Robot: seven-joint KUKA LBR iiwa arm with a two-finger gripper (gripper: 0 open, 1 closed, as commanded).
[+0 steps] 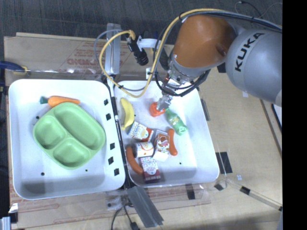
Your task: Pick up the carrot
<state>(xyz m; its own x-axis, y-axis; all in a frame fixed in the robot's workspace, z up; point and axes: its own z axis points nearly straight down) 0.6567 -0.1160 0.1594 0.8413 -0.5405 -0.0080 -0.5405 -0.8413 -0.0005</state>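
The carrot (64, 100) is lying in the left bin (19, 128), near its far edge, a slim orange taper with a dark green stub at its left end. It is resting just beside the far rim of a pale green plastic plate (69, 134), a rounded, matte tray moulded into three compartments and sitting at a slant across the bin's middle.

The arm's gripper (164, 103) is hanging over the right bin (204, 143), close to its far edge and well apart from the carrot. Whether it is apart or together cannot be told from this view. Its tip is sitting just above a small orange-red lump (155, 110), and a green bottle (175, 121) with a paler label is lying tilted just beside it.

Toward the right bin's left wall a smooth yellow banana (126, 112) is curving along the floor. Nearer the bin's front edge, a cluster of small printed cartons (147, 147) is lying jumbled together, and two glossy reddish sausages (135, 161) are lying among them.

Above the gripper, the wrist is showing a glossy orange band (199, 41) under the grey casing, with yellow and black cables (111, 44) looping toward the bench's far edge.
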